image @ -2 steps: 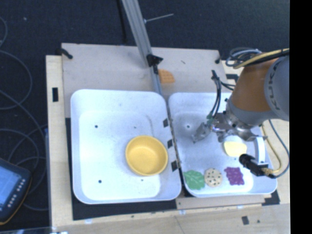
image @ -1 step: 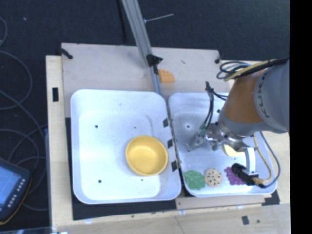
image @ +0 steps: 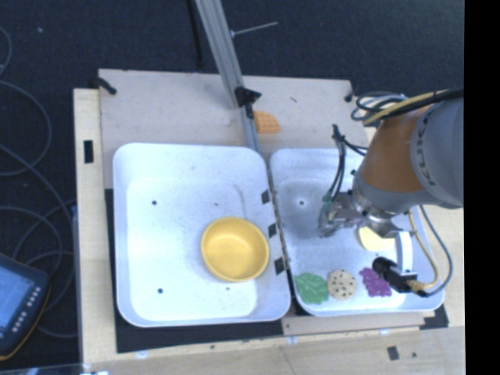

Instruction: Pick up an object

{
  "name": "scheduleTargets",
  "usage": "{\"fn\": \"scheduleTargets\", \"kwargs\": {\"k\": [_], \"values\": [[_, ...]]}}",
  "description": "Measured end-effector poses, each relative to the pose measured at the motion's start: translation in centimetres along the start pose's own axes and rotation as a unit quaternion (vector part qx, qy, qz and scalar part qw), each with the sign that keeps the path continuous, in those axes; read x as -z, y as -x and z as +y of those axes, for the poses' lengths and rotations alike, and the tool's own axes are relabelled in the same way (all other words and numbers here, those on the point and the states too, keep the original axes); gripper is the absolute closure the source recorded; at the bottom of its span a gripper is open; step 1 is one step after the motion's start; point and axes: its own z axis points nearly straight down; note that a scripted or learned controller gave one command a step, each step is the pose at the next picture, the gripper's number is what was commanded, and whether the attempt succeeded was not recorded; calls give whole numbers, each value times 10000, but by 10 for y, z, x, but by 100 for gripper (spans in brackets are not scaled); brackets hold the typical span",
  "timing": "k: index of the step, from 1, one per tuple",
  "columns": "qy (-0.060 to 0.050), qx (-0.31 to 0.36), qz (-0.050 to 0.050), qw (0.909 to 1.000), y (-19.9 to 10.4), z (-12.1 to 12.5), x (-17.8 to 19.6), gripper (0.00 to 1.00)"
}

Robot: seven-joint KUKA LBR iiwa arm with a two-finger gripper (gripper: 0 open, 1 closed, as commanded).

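Orange block (image: 266, 123) on bench (image: 172, 108) behind bins; tablet (image: 17, 305) at left edge.

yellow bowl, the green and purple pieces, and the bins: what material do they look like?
Yellow bowl: likely plastic, matte, uniform colour, smooth rounded rim. Green piece and purple piece: probably moulded plastic or rubber toy food, with bumpy outlines and saturated colour; too small to be sure. Bins: white, thin-walled, probably plastic, with soft rounded corners, scuffs and dark specks.

Yellow bowl (image: 234, 248), upright, left bin (image: 141, 170)
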Motion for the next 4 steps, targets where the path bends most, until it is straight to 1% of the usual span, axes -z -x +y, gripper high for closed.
{"fn": "scheduleTargets", "kwargs": {"k": [1, 2, 3, 4], "values": [[22, 50, -12, 10000, 0, 0, 64, 100], [22, 57, -11, 10000, -6, 9, 122, 100], [13, 58, -10, 10000, -6, 10, 165, 100], [-16, 65, -8, 10000, -65, 22, 155, 100]]}}
